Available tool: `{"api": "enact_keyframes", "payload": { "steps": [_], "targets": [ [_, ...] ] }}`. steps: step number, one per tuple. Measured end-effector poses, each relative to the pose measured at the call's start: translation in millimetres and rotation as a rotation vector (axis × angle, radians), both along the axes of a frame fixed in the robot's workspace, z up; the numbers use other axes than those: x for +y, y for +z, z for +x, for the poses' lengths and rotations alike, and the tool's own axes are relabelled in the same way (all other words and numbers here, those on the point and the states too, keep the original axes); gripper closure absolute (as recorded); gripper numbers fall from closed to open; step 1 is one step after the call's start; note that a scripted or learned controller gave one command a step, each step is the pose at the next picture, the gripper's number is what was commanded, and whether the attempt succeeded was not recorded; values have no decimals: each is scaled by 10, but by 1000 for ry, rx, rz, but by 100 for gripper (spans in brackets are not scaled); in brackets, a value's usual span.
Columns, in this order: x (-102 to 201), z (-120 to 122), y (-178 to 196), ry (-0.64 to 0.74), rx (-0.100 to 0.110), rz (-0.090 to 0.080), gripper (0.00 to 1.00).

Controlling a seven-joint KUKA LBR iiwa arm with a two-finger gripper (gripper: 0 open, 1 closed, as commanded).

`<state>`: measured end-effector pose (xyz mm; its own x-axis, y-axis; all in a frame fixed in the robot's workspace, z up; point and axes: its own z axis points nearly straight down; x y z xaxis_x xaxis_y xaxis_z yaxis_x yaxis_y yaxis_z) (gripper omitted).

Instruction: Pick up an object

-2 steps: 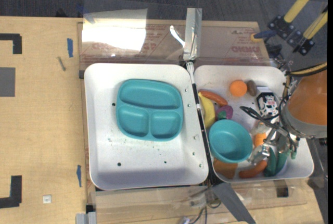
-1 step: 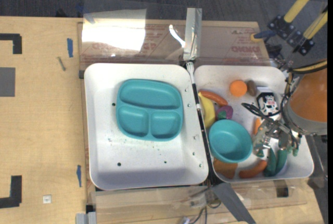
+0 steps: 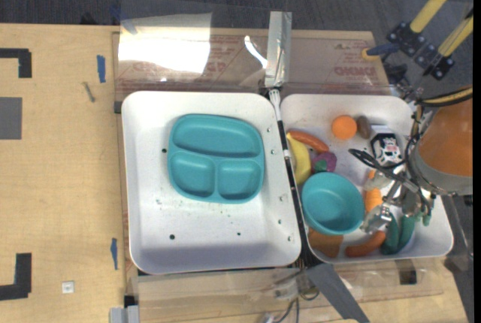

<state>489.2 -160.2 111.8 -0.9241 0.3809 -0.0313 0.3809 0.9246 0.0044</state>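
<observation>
Because the toys lie crowded in the right bin point(image 3: 440, 239), the hand point(image 3: 391, 210) hangs low among them beside the teal bowl point(image 3: 332, 201), whether it is open or closed I cannot tell.

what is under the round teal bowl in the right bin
An orange-brown object pokes out below the round teal bowl in the right white bin, and a yellow banana runs toward its upper-left rim. The bowl covers whatever else lies beneath it.
</observation>
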Motion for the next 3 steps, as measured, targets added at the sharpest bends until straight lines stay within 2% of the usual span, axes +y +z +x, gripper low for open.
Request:
{"api": "enact_keyframes", "payload": {
  "steps": [1, 2, 3],
  "targets": [
    [-142, 189, -232, 15, 22, 7, 0],
    [-232, 181, -233, -77, 18, 9, 0],
    [-628, 1015, -243, 155, 20, 2, 0]
  ]
}}
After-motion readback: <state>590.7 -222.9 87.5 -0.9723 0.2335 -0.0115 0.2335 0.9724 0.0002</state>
